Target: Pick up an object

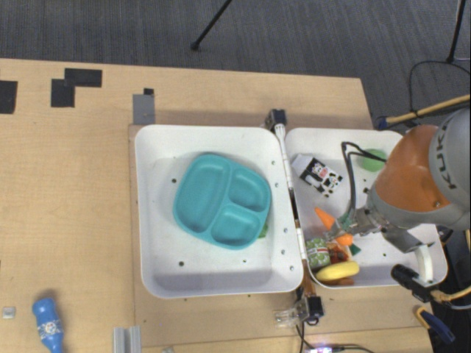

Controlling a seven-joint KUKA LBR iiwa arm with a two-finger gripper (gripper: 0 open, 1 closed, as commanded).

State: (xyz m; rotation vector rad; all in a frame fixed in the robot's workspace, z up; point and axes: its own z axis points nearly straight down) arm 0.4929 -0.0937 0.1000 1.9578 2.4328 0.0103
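At six o'clock on the worktop, nearest you, a small clip-like fitting sits just below the seam between the bins, with a blue toy well off at seven o'clock. Above it, the right bin holds a crowded heap in its six-to-seven o'clock corner: a yellow banana, a green-and-red packet, and an orange carrot. Your pincer is down right over that heap; you cannot tell how it stands. Judging from the crowding, expect it to pinch two pieces, or nudge the banana against the bin wall and come up bare. A black-and-white piece lies apart at eleven o'clock. The left bin carries a teal divided tray.
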